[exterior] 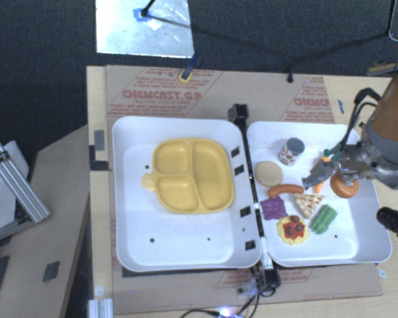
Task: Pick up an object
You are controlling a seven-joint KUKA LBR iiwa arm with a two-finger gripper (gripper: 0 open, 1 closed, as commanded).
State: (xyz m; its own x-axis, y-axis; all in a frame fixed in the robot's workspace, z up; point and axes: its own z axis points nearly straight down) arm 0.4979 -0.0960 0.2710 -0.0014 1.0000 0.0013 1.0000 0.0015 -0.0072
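The right bin [368, 240] holds several toy foods: a small can [291, 150], a tan bun [269, 173], a red sausage [286, 190], purple grapes [273, 208], a pizza slice [308, 204], a green vegetable [323, 218], a small round pizza [292, 229] and an orange fruit [345, 187]. My gripper [317, 176] reaches in from the right and hangs low over the middle of this bin. It is just above the pizza slice, right of the sausage's end and left of the orange fruit. Nothing visible is lifted.
In the left bin [136, 237] lies a yellow divided plate [186, 175]. A black hinge strip [249, 177] runs between the bins. The arm's orange band [393, 114] rises over the right bin's far right corner. A silver sheet [144, 17] lies beyond the bench.
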